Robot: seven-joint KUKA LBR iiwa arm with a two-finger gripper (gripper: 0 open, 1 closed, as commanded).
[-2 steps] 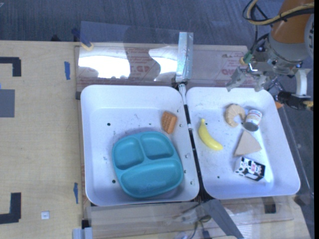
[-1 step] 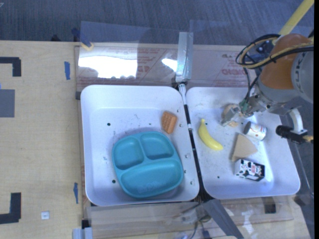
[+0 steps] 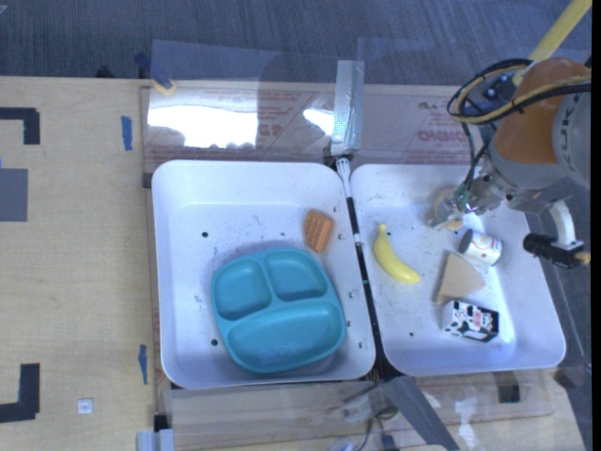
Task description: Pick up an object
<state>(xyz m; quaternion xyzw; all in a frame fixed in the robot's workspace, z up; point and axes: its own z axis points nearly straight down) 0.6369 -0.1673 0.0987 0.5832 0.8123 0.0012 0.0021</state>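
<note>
My gripper [image 3: 448, 212] hangs low over the upper middle of the right bin [image 3: 535, 346], at the end of the grey arm with the orange band [image 3: 531, 111]. Just below and right of it lies a small white cup-like piece [image 3: 485, 247] on its side. A tan wedge [image 3: 457, 276] rests under that, and a black-and-white box [image 3: 471, 320] lies nearer the front. A yellow banana [image 3: 394, 257] lies to the gripper's lower left, apart from it. A small pale bit shows right under the gripper tip; I cannot tell what it is.
The left bin [image 3: 178, 252] holds a blue divided plate [image 3: 277, 312] and a small orange block [image 3: 319, 229] near the shared wall [image 3: 357, 252]. A clear panel [image 3: 244, 111] stands behind the bins. Yellow and black cables [image 3: 488, 87] loop by the wrist.
</note>
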